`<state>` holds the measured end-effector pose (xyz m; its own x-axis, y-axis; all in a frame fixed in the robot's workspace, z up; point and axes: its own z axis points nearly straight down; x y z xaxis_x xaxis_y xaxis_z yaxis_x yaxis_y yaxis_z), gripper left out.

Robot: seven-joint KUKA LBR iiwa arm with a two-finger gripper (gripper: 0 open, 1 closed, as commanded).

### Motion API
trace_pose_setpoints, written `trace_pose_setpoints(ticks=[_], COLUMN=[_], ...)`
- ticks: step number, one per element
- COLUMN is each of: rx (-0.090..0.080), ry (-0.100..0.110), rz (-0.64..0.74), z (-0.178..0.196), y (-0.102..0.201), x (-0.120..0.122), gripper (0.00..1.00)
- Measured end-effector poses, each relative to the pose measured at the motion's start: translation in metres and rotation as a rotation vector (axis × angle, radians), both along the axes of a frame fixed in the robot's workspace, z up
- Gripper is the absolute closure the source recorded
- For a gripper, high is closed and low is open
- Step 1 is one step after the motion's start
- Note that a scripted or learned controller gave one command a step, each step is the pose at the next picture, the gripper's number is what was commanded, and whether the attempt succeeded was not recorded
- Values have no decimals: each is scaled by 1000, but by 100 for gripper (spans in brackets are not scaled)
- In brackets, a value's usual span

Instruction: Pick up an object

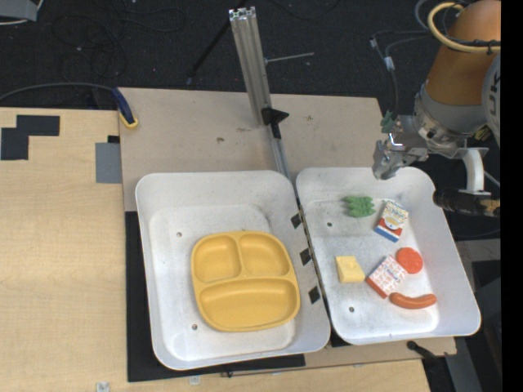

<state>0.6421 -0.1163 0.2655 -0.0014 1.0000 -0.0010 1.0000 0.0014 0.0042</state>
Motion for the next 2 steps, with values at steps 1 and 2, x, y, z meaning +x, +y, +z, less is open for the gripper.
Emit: trace_pose_setpoints(ticks=[1, 2], rx=[3, 3], ry=[9, 8], rz=[3, 4], z=[-16, -11], y=[48, 102], x=[-6, -14], gripper=[100, 100])
